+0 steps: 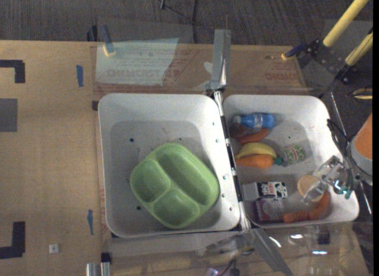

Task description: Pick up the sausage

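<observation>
Two white bins sit side by side on the bench. The left bin (112, 150) fills the middle of the frame and holds a green divided plate (174, 185) in its lower half. The right bin (308, 106) holds a cluster of small things: a blue bottle (256, 120) lying at its upper left, a dark red piece (250, 134) just under it, a banana (256, 149) touching an orange (256, 161) below it, a small green-labelled bottle (293, 153) to their right, and a milk carton (272, 191) above a purple packet (267, 209) at the lower left. The sausage (307, 211) lies along the bin's bottom edge, lower right of the frame, curving up at its right end. A pale round slice (308, 185) lies just above it. The gripper (334, 177) comes in from the right edge, low over the bin's lower right corner, just above the sausage's right end and beside the slice. I cannot tell how its pincer is set, and nothing can be made out within it.
</observation>
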`<state>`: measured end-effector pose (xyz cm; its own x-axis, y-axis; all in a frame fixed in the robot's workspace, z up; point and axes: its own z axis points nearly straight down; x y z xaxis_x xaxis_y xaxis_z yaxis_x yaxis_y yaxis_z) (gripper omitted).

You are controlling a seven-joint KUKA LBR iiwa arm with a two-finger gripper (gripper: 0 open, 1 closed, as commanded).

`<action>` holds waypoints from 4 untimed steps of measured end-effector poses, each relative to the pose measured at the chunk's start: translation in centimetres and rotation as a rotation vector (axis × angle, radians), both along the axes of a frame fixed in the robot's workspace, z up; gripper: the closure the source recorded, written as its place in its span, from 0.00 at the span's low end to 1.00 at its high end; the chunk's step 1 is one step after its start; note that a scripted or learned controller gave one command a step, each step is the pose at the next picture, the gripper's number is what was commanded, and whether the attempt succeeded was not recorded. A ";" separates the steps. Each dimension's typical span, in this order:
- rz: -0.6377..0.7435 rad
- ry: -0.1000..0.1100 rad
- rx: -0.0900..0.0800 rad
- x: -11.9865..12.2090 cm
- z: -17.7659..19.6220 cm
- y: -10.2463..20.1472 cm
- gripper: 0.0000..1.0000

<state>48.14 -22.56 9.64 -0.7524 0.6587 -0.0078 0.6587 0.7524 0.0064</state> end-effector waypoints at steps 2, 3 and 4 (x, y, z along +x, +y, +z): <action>-0.147 0.004 0.000 6.5 11.8 8.3 1.00; -0.595 0.006 0.003 9.3 11.2 13.1 1.00; -0.815 0.008 0.004 12.2 8.8 22.4 1.00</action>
